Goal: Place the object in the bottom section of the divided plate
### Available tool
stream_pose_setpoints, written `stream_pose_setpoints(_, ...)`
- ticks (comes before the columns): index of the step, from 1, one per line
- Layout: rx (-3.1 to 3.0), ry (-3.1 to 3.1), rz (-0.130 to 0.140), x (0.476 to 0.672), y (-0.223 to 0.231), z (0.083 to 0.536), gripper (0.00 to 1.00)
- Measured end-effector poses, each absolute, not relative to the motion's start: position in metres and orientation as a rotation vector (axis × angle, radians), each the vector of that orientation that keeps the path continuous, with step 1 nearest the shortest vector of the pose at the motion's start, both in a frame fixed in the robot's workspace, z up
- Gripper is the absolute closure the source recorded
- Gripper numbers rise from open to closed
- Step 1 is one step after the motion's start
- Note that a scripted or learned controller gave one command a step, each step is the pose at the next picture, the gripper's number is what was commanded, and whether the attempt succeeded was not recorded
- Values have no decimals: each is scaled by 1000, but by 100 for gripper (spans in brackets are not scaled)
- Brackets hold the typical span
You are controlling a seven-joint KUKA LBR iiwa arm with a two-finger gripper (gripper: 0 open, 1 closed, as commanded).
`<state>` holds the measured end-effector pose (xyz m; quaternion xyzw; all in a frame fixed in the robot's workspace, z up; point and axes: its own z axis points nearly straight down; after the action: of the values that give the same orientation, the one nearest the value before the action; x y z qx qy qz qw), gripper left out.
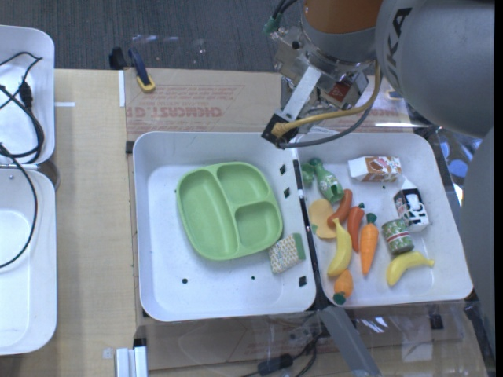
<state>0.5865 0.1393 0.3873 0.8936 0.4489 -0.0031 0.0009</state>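
Observation:
A light green divided plate lies in the left bin, one long section on its left and two smaller ones on its right, all bare. A small green-and-cream patterned block rests on the bin floor just off the plate's near right edge. My gripper hangs high over the back rim, about where the two bins meet, under the orange band of the arm. It is seen from above, and nothing shows beneath it.
The right bin holds toy food: a green bottle, carrots, two bananas, a small can, a white carton and a black-and-white pack. White trays with black cable stand far left.

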Motion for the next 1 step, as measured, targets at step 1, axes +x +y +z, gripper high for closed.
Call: stream_pose_setpoints(1,3003,914,-7,535,117,440,100)
